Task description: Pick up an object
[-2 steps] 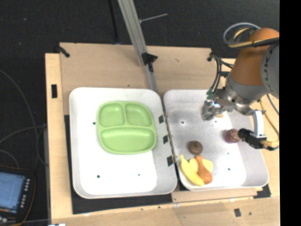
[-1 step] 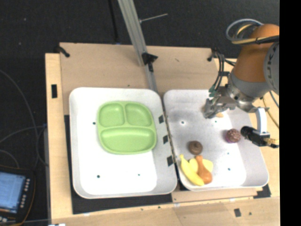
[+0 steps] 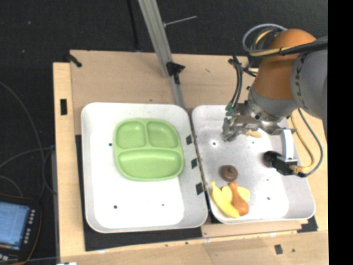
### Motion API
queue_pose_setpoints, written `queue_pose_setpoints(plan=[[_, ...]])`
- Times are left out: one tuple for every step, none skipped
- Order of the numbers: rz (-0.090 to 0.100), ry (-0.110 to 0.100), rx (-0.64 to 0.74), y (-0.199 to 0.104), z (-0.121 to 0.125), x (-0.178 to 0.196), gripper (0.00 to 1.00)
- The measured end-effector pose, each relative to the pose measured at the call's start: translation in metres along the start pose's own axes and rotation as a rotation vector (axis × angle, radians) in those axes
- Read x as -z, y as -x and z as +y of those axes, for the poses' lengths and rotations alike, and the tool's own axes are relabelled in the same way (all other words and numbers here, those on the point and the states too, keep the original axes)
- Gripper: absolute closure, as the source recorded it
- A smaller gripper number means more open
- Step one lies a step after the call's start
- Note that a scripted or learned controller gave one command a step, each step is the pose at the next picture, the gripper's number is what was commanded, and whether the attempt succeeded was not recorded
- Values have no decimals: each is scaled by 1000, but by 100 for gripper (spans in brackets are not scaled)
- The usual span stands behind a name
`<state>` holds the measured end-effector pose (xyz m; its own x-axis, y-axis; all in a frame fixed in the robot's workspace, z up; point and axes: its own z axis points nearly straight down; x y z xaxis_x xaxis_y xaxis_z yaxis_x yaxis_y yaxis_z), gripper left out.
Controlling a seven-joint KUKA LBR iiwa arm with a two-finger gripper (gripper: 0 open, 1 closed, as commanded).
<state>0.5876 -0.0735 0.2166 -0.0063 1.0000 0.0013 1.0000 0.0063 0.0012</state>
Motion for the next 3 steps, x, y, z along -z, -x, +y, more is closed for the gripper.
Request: queue_pose_setpoints(plan=[[0,2,2,-54,0,14,100],[0,0,0,-98,3,11,100],[1,1,2,-156,9,25,100]])
